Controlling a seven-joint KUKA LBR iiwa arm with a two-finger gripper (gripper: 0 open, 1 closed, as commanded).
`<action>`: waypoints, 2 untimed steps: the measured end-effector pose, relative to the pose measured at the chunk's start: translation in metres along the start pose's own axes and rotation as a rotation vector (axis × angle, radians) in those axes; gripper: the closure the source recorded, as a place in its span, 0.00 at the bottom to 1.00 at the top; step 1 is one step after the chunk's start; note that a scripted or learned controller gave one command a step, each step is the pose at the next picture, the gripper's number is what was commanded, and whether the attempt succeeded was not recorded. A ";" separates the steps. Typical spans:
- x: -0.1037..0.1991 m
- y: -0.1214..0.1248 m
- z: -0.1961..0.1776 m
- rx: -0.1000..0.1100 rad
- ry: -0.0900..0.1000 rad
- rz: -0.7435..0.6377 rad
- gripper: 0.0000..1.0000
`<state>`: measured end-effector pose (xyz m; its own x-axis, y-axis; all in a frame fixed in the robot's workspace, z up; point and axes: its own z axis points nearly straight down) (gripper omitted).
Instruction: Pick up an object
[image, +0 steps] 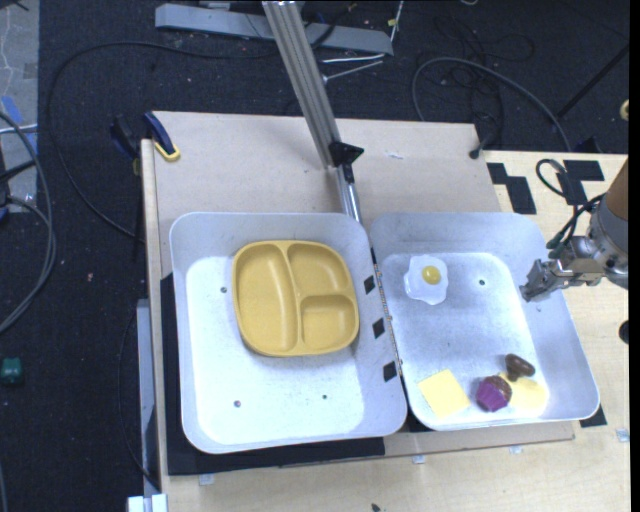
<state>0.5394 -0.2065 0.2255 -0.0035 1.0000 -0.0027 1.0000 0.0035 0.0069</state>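
Where the bench edge runs nearest the camera, the right bin (560, 330) holds a cluster of small things along its near wall: a flat yellow square (443, 392), a purple piece (492, 393) just beside it to the right, a pale yellow piece (530, 397) touching the purple one, and a small brown lump (519, 366) resting just behind those two. Farther back in the same bin lies a toy fried egg (429, 279), white with a yellow yolk, well apart from the near cluster. At that bin's right rim, about level with the egg, hangs the gripper (533, 285), reaching in from the right on the grey arm (605, 235); it sits over the rim rather than over any object, nothing shows between its tips, and whether it is parted or closed cannot be told at this size. The left bin (200, 330) carries a yellow plate (296, 297) with three compartments, lying flat toward the back half of the bin. Black clips (378, 325) line the seam where the two bins meet. Beyond the bins the bare wooden bench (260, 165) stretches back, with a blue and yellow tool (161, 137) at its far left corner and a slanted metal pole (310, 95) rising from behind the seam, over a dark floor strewn with cables (80, 150).
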 end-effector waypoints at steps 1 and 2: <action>-0.006 0.008 -0.060 -0.001 -0.001 0.000 1.00; -0.006 0.009 -0.069 0.004 0.001 0.000 1.00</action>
<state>0.5477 -0.2128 0.2945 -0.0033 1.0000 -0.0016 1.0000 0.0033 0.0030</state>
